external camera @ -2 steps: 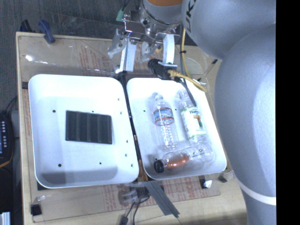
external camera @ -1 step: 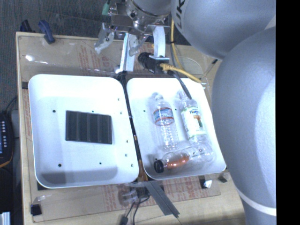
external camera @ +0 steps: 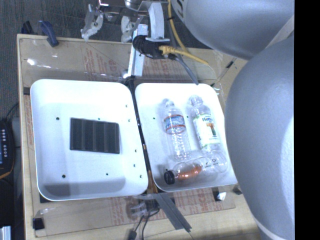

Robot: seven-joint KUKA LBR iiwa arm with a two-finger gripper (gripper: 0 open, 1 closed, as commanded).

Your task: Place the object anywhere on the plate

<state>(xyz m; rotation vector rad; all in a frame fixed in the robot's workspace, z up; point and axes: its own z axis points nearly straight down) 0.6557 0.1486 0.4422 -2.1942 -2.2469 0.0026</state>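
A dark grey ribbed rectangular plate lies flat in the middle of the left bin. The right bin holds three plastic bottles. A clear water bottle with a blue label lies lengthwise. Beside it lies a clear bottle with a white, green and orange label. A bottle with amber contents and a dark cap lies crosswise at the near end. My gripper hangs at the top of the view, beyond the bins' far edge, open with nothing between its pale fingers.
The arm's large grey body covers the right side and overhangs the right bin's edge. A yellow cable and black connector run above the bins' far rims. A blue clamp sits at the bench's far left corner.
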